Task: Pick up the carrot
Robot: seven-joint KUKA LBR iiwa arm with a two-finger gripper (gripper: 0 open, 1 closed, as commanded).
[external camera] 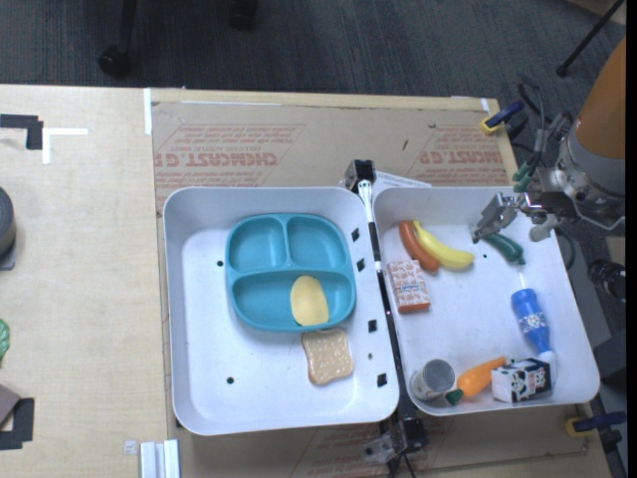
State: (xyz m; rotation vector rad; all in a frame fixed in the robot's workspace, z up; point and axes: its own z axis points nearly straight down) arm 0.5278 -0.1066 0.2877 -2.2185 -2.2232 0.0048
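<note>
Evidently the approach is in hand: the gripper (495,223), apparently open and empty, must be carried toward six o'clock to the carrot (478,378).

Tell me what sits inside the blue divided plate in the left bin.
One pale yellow oval piece lies in the large lower compartment of the blue plate. The two upper compartments show bare blue. Whatever lies under the yellow piece is covered. A slice of toast lies outside, beside the plate's lower rim.
</note>
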